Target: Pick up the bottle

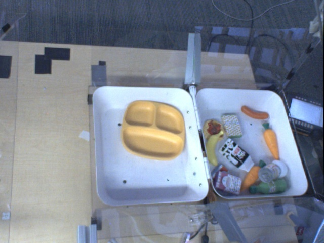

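On the pale wooden bench, two shallow white bins sit side by side before dark carpet strewn with cables — the left bin holds a yellow divided plate. The right bin is crowded with toy food, and the bottle — white with black markings — lies tilted near its middle, just beside a banana and near two carrots.

On my surface sit two white bins. The left bin carries a yellow tray toward its twelve o'clock side. In the right bin, a sausage lies at twelve, a carrot at three, a banana at nine, and a red packet at seven.
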Robot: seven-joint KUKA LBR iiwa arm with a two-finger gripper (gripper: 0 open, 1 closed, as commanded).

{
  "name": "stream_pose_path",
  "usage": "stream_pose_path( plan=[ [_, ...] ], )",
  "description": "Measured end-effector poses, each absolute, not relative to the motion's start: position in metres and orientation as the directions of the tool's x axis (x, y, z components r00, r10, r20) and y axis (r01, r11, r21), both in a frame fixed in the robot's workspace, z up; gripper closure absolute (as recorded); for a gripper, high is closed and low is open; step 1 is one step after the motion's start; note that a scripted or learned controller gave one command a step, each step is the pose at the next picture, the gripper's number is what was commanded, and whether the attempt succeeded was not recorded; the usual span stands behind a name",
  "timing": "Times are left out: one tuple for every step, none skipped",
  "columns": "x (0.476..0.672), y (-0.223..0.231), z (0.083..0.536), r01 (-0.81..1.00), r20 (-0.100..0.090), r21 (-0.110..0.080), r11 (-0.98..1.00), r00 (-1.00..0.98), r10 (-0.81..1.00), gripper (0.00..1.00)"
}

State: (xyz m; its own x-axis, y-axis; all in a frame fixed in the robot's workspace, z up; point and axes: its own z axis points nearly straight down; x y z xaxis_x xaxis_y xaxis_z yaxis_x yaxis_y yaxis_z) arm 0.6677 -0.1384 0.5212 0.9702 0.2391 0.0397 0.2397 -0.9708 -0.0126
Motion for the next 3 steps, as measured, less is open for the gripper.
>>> stream_pose_path(
  plan=[
    [0.640, -0.114, 0.435, 0.205, 0.003, -0.002, -0.979, 0.979, 0.205, 1.00],
    [0.662, -0.121, 0.436, 0.210, 0.004, -0.001, -0.978, 0.978, 0.210, 1.00],
    [0.663, -0.119, 0.448, 0.215, 0.009, -0.003, -0.977, 0.977, 0.215, 1.00]
  ],
)
